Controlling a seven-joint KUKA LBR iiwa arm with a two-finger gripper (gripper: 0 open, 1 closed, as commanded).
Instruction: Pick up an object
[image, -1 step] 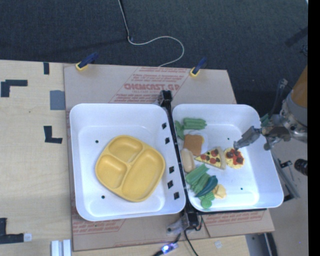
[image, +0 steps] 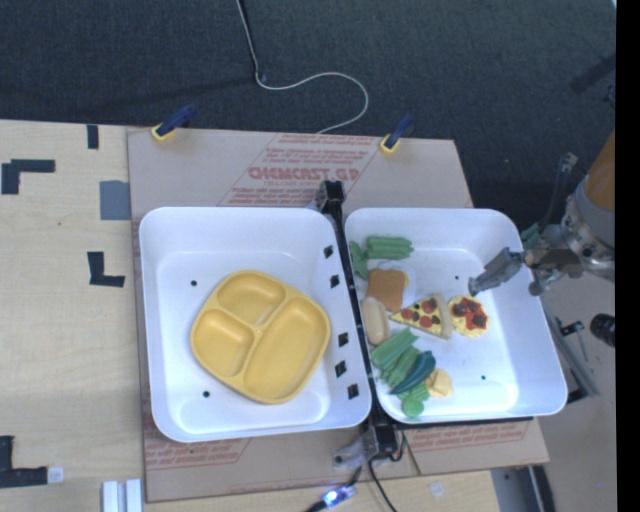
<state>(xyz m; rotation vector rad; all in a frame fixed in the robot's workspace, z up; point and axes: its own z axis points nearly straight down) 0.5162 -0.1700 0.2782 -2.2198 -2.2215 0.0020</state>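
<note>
Plainly the reach is under way: the gripper (image: 505, 268) hangs over the right bin (image: 520, 395) near its right edge, and whether it stands wide or narrow I cannot tell. Toy food lies along that bin's left side; the nearest piece, a small pizza (image: 468, 316), sits just below. Next it should descend and close there.

Only readable thing here is the red print on the cardboard sheet (image: 300, 170) under the two bins, upside down from the camera, big word looks like "CHEMCAST GP", smaller lines around it are too blurry to read
</note>
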